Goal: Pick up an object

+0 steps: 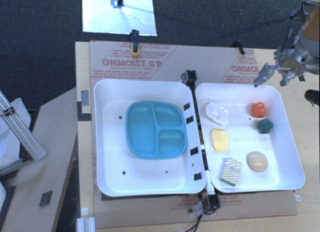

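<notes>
Six objects in right bin (pixel 287 126) | fingers (pixel 276 76) spread apart, empty, above bin's far right corner

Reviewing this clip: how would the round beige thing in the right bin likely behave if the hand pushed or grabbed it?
The beige ball looks rounded and egg-like, so a push would probably roll it across the right bin. Its surface looks smooth, so it might slip from a pinch. It lies apart from the patterned box, leaving room to approach. The hand hangs at the bin's far edge.
</notes>
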Available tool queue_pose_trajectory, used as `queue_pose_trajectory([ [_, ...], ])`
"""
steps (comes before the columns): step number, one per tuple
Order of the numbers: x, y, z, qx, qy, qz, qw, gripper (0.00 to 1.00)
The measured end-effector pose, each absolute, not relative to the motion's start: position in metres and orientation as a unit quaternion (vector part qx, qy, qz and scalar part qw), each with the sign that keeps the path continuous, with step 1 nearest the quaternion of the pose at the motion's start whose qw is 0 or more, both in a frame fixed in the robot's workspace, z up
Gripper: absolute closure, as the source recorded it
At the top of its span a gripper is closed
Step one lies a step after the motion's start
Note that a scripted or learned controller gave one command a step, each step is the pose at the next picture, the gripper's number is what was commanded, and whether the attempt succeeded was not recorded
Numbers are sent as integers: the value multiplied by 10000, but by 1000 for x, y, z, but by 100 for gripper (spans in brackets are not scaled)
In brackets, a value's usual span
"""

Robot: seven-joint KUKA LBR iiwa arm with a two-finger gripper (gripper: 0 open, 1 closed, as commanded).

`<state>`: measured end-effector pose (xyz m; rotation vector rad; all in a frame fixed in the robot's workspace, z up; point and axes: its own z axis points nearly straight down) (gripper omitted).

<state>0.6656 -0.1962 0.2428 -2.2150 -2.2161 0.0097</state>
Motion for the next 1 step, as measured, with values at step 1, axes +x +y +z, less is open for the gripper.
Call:
queue_pose_trajectory([
  [1,668,-195,252,-7059,-7083,-4,-9,0],
])
